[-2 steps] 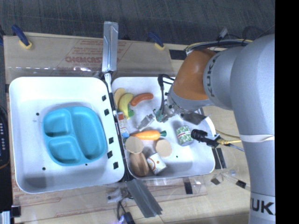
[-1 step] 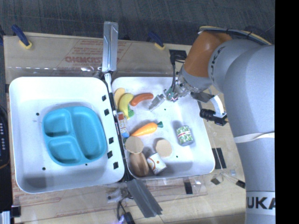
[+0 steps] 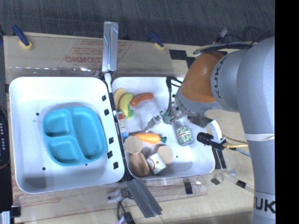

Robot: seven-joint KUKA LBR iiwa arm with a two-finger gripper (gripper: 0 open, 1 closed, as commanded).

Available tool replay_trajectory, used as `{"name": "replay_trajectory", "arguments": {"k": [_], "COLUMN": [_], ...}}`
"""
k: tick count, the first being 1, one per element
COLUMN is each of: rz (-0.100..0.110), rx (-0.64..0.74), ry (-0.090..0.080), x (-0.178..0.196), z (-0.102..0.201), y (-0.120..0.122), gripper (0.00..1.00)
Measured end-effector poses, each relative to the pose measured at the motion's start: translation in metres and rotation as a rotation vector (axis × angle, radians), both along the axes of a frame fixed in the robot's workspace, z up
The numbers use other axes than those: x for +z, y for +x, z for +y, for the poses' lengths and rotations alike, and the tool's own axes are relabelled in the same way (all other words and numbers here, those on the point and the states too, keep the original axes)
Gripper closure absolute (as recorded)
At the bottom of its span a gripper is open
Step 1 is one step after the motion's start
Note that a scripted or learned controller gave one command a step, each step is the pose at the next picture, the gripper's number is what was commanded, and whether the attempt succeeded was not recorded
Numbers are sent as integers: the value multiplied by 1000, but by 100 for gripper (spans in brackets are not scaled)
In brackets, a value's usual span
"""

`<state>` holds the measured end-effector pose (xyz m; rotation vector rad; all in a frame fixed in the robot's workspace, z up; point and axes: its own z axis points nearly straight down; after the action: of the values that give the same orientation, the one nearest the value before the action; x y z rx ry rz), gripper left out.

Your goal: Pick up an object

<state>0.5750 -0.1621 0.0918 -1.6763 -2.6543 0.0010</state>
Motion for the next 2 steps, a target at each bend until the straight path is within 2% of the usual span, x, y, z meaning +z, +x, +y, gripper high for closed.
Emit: {"name": "replay_trajectory", "arguments": {"k": [1,2], "rz": [1,-1], "rx": [16,20], "ry": [1,0], "x": [-1,10], "z": [30,30], "y": [-78,-76], "gripper": [0,100]}}
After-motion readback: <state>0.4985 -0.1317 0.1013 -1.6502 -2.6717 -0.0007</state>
